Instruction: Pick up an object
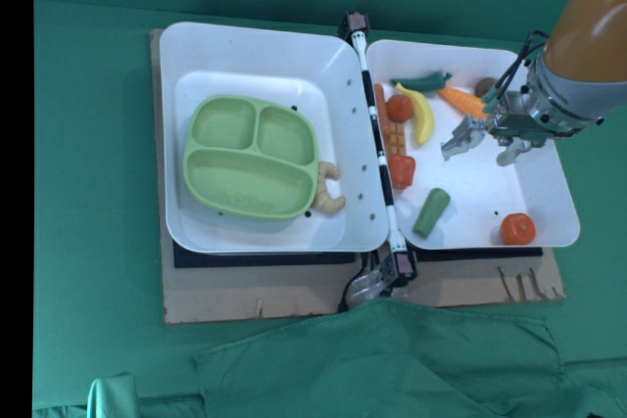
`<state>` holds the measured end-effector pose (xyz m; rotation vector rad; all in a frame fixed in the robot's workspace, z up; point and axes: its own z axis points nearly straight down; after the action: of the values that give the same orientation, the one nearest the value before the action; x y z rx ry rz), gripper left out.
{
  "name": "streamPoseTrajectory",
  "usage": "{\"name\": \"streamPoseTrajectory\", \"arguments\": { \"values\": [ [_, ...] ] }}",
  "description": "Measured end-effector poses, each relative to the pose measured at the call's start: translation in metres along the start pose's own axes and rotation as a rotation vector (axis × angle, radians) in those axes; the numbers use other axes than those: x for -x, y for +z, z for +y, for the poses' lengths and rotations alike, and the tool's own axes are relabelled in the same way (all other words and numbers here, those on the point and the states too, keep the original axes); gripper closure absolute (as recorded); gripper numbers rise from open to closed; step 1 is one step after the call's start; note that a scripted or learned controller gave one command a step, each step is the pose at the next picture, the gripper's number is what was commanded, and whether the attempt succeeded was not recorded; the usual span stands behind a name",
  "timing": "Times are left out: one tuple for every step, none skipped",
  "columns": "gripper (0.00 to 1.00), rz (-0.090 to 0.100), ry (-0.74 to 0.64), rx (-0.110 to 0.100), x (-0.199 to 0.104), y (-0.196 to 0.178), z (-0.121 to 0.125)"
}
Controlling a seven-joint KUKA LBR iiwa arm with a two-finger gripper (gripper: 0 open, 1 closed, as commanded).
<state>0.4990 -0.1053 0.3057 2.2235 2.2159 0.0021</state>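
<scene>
My gripper (pixel 485 148) hangs over the middle of the right bin (pixel 549 173), open, with nothing between its fingers. Play food lies around it: a yellow banana (pixel 422 115) and an orange carrot (pixel 458 100) just to its upper left, a green pepper (pixel 422 80) above them, and a brown piece (pixel 485 86) near the back wall. A green cucumber (pixel 430 212) lies below left, and a red-orange tomato (pixel 517 229) sits in the near right corner. Red and orange pieces (pixel 397 140) line the left wall.
The left bin (pixel 255 49) holds a green divided plate (pixel 254 157) with a tan croissant (pixel 328 188) at its right edge. A jointed bar (pixel 376 147) runs between the bins. Green cloth (pixel 392 357) bunches at the bench front.
</scene>
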Motion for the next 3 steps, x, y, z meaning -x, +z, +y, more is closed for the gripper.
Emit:
{"name": "streamPoseTrajectory", "arguments": {
  "values": [
    [0.0,0.0,0.007,-0.008,0.05,0.088,-0.03],
    [1.0,-0.004,0.004,0.006,0.048,0.072,-0.026],
    [1.0,-0.001,-0.002,0.001,0.027,0.076,-0.015]
  ]
}}
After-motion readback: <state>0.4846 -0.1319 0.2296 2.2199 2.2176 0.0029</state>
